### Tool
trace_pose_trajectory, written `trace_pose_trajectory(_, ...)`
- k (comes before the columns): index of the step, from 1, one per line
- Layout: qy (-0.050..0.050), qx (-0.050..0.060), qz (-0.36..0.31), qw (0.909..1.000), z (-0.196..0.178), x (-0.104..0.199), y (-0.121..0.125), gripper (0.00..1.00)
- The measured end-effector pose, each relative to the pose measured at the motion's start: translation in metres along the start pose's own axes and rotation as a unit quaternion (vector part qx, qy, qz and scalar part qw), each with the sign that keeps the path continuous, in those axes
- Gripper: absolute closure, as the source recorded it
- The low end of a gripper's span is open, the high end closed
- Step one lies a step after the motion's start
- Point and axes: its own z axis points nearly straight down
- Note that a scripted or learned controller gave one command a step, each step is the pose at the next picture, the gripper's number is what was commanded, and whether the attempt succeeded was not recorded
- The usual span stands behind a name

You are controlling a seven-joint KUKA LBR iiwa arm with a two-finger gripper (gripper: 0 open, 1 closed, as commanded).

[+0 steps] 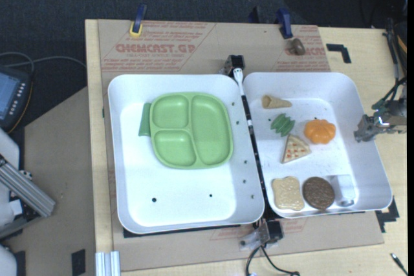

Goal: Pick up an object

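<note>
Two shallow white bins sit side by side on a wooden bench [71, 158]. The left bin [129, 139] holds a green divided plate [191, 129] with three compartments, lying flat toward the far half of the bin, with a darker green flat piece [144, 119] showing from under its left edge. The right bin [349, 97] holds the small things: a tan cone-shaped piece [275, 101] at the far left, a dark green leafy piece [283, 125] just near of it, an orange pumpkin-like piece [320, 131] to the right of that, and a tan wedge like a pizza slice [295, 150] near the middle. Along the near side lie a pale slice of toast [287, 194], a brown round cookie [319, 192] just beside it on the right, and a small clear or pale item [345, 191] by the near right corner, too faint to identify. The gripper [370, 128] sits at the right rim of the right bin, well apart from the pumpkin-like piece, with nothing visibly between its fingers; whether they are spread or pressed together I cannot tell. Two clamps, one yellow [136, 24] and one blue [283, 22], grip the far edge of the bench.
</note>
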Motion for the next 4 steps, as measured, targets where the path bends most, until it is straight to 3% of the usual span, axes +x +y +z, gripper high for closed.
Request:
trace_pose_trajectory(2, 0.001, -0.001, -0.003, 1.0000, 0.000, 0.105, 0.052, 1.00)
trace_pose_trajectory(3, 0.001, 0.000, -0.001, 1.0000, 0.001, 0.142, 0.083, 1.00)
trace_pose_trajectory(4, 0.002, 0.003, -0.002, 1.0000, 0.006, 0.181, 0.082, 1.00)
